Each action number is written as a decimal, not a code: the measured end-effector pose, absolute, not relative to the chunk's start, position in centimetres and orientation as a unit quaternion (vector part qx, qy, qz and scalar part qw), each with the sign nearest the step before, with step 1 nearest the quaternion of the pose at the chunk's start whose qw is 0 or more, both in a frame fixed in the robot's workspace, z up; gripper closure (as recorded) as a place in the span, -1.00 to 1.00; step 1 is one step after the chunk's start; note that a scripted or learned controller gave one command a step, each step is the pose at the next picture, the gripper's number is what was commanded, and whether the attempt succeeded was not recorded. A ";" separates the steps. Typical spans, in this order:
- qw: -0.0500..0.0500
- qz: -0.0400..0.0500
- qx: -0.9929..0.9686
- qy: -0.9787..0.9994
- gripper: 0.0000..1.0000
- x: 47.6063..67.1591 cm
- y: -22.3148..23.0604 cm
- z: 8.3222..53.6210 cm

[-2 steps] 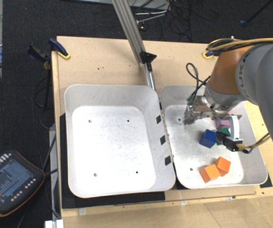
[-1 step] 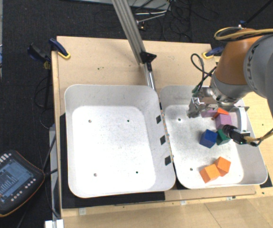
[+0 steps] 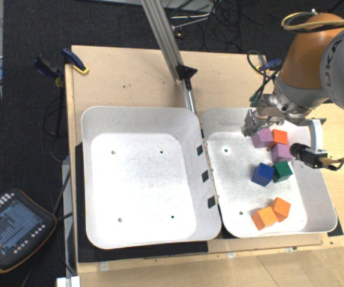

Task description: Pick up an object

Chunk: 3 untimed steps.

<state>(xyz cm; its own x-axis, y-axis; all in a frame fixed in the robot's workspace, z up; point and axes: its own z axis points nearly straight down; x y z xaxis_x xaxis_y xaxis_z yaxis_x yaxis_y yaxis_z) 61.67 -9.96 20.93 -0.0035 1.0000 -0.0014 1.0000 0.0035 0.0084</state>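
Progress looks slight: nothing is lifted, and every block lies on the floor of the right bin [image 3: 315,217], the purple block [image 3: 262,138] among them. Reaching in from the right, the arm [image 3: 318,55] bends down to set its gripper [image 3: 254,124] low beside that block; its grip cannot be judged.

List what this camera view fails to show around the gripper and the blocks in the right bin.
- Gripper: whether it grips anything is hidden by the wrist above it.
- Purple block: its upper end is covered by the gripper, so contact is unclear.
- Second purple block: partly hidden behind the orange block.
- Arm: cut off by the right edge.
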 end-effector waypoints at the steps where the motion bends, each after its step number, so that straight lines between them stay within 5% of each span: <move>1: 0.003 0.002 0.706 0.708 1.00 61.8 -10.0 26.3; 3: -0.001 0.001 0.704 0.710 1.00 58.6 -0.1 25.6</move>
<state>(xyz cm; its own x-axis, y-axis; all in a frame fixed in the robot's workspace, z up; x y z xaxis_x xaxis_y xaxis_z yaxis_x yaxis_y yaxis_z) 58.58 -0.11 25.57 -0.0083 1.0000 0.0024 1.0000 0.0083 -0.0009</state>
